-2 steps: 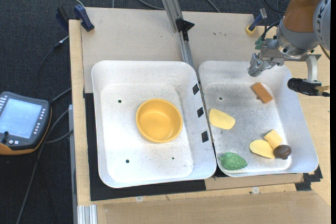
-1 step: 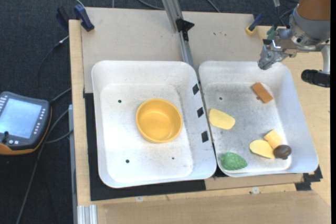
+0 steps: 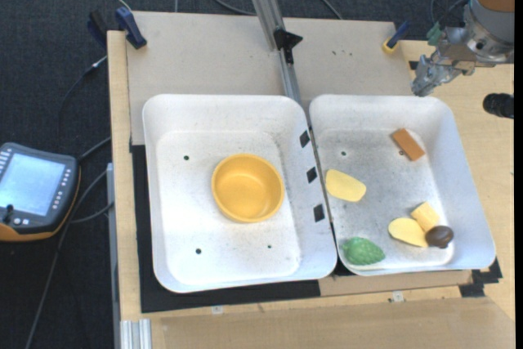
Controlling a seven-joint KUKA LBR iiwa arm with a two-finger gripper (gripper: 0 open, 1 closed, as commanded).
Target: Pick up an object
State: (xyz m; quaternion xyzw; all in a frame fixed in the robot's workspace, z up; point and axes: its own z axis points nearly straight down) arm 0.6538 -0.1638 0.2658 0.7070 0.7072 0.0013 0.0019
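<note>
Hand: the hand (image 3: 428, 79) is seen above the right bin's far corner; nothing is seen in it, and open or closed cannot be told.
Hard to see: the arm is cut off at the top right edge.
Left bin (image 3: 163, 176): a yellow bowl (image 3: 248, 187) is held.
Right bin (image 3: 466, 176): an orange block (image 3: 407, 144), a yellow piece (image 3: 345, 185), a green lump (image 3: 362, 250), a yellow wedge (image 3: 408, 231), a brown ball (image 3: 440, 236).

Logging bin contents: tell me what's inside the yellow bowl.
The yellow bowl in the left bin shows only its own yellow inside; nothing lies in it. The bin floor beneath it is covered.
</note>
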